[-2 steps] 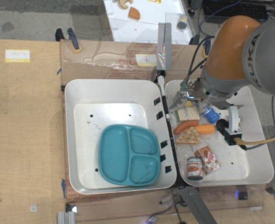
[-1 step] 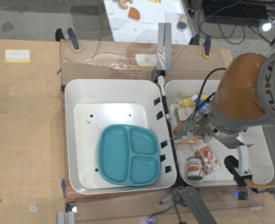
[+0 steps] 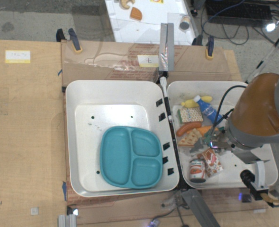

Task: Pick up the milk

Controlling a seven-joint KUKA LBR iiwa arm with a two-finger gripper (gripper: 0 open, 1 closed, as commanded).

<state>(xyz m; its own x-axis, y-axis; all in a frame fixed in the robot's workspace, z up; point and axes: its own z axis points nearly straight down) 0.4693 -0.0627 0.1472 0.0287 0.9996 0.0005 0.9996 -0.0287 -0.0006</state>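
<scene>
1. In the camera view, the arm (image 3: 260, 110) reached in from the right over the right bin (image 3: 267, 174), its orange band uppermost.
2. The gripper (image 3: 216, 141) sat low among the toy food; its state could not be told, and nothing was visibly held.
3. No item could be surely identified as the milk; a blue-and-white bottle (image 3: 206, 109) lay just beyond the gripper, toward the bin's far wall.
4. A can (image 3: 197, 170) stood near the gripper's front-left, a packet (image 3: 211, 162) just beside it.
5. A teal divided plate (image 3: 130, 157) lay well left, in the left bin (image 3: 77, 141).
</scene>
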